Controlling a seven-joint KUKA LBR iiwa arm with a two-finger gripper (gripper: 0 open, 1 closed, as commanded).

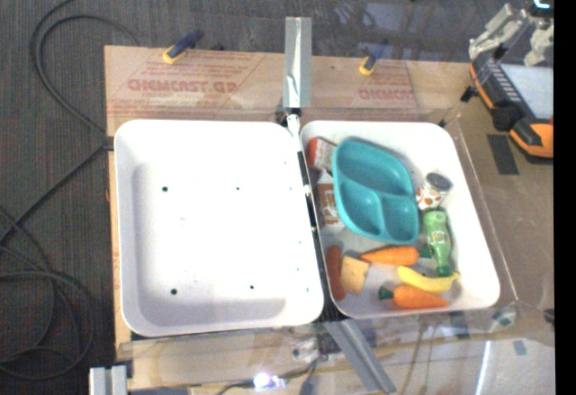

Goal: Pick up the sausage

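The sausage (334, 270) is a short reddish-brown piece lying lengthwise against the left wall of the right bin (468, 195), near its front corner. A tan bread chunk (355, 274) touches its right side. My gripper (494, 35) is up at the far right of the view, outside the bins and beyond the right bin's back corner, well away from the sausage. The arm's orange band (533, 134) shows just below it.
The right bin also holds a teal divided plate (373, 189), a small can (435, 190), a green bottle (436, 238), two carrots (390, 255), a banana (425, 279) and a red item (314, 153) at the back left. The left bin (216, 231) lies alongside.
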